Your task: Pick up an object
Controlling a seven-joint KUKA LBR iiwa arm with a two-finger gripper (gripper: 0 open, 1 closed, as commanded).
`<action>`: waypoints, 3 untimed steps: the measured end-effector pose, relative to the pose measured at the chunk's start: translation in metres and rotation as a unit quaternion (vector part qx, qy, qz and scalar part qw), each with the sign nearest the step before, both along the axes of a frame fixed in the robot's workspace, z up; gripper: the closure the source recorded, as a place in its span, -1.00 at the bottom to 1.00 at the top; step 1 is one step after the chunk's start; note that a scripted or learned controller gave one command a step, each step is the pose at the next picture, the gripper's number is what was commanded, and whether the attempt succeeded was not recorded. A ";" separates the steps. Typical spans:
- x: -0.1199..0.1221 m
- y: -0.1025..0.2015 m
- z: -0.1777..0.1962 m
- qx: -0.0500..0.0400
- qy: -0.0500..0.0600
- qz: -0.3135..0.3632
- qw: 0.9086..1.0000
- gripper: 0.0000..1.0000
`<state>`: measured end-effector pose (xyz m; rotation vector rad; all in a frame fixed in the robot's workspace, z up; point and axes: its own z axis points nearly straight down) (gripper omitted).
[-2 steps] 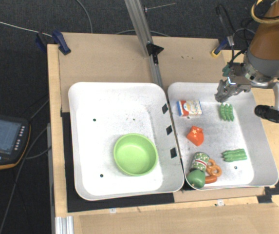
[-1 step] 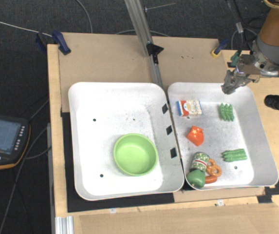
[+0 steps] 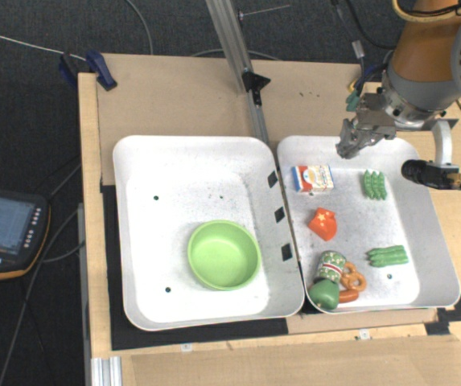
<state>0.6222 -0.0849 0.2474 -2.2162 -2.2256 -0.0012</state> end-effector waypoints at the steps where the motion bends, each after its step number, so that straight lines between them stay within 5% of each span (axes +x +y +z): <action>1: 0.001 0.058 0.006 0.000 -0.001 0.000 1.000 1.00; 3: 0.017 0.153 0.010 0.000 0.000 0.000 1.000 1.00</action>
